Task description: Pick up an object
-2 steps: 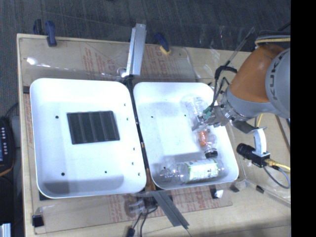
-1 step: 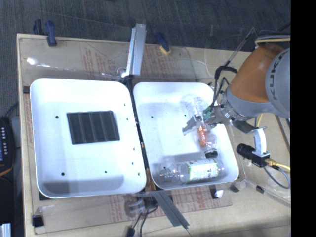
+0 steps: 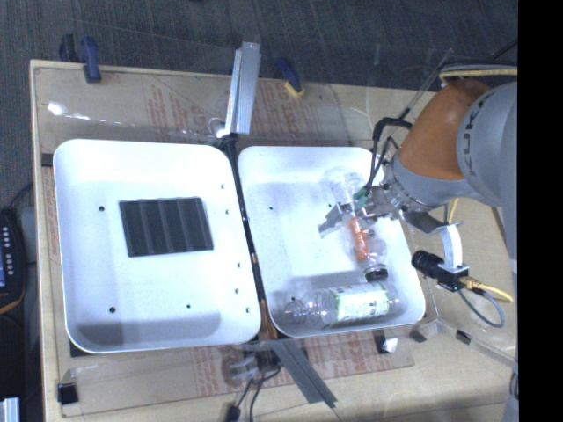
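Nearest us: clear bottle at right bin front wall. We see orange-banded bottle mid-bin, hand just above it; grip state unclear. We judge approach step; next: descend, close, lift.

A robotics lab: a pale wooden bench on dark carpet, blue clamps far left of the gripper, loose cables just right.
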You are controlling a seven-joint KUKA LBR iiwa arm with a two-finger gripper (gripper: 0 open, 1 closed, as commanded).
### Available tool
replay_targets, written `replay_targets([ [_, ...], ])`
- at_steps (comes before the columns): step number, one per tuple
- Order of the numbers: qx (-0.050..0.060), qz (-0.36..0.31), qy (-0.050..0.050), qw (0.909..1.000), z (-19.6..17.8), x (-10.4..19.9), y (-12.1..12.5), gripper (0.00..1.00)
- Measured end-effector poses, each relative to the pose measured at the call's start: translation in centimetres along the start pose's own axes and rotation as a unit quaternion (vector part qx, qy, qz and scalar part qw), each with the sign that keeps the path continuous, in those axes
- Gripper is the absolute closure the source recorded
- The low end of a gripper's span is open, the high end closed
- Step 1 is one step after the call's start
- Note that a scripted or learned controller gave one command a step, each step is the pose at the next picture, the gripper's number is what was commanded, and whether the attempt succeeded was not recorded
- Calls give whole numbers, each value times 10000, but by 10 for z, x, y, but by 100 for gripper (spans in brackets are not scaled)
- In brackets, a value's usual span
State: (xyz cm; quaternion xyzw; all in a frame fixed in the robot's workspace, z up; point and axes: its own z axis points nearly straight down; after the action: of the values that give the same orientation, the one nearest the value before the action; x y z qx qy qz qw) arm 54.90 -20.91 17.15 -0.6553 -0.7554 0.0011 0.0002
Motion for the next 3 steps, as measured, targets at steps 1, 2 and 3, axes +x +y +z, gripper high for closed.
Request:
replay_targets([
  [1,-14,-121,-5,9999,15,-1,12,0],
  [2,-15,-121,-5,9999,15,-1,12,0],
  [3,-14,-121,-5,9999,15,-1,12,0],
])
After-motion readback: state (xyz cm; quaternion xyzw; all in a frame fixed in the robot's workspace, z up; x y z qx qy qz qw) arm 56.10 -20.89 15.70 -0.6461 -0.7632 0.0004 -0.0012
